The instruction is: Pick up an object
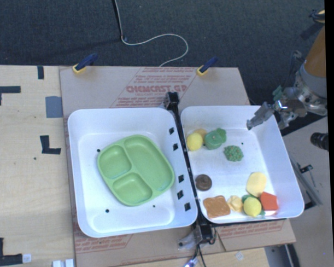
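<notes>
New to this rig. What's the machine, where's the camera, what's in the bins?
One fixed camera looks down at a slant on a bench with two shallow white bins. The grey arm with an orange band reaches in from the right; its hand hovers over the right bin's far rim, with nothing seen between its fingers. The left bin holds a green divided tray. The right bin holds small toy foods: a yellow lemon, green pieces, a brown round piece, a toast slice, and others.
</notes>
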{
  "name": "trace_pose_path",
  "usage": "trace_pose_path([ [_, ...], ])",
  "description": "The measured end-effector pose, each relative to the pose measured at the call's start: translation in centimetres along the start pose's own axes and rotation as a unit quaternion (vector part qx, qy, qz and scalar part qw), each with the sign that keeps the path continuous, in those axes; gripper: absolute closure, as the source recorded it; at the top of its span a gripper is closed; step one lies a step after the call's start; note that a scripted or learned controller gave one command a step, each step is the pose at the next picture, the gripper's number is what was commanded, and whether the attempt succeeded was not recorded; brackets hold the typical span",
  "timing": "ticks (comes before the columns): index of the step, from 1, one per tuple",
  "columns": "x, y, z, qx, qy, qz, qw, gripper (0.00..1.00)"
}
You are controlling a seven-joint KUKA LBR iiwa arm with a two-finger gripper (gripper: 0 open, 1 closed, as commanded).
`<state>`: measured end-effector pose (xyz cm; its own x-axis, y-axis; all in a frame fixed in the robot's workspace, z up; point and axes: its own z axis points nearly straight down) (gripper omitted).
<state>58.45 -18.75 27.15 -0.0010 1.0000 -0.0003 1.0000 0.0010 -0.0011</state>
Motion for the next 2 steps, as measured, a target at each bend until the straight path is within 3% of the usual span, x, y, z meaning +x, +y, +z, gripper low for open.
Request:
trace_pose_path([
  [1, 0.0, 0.0, -1.0, 0.0, 0.0, -0.001, 1.0, 1.0],
  [2, 4.4, 0.5, -12.9, -0.008, -0.001, -0.003, 1.0, 1.0],
])
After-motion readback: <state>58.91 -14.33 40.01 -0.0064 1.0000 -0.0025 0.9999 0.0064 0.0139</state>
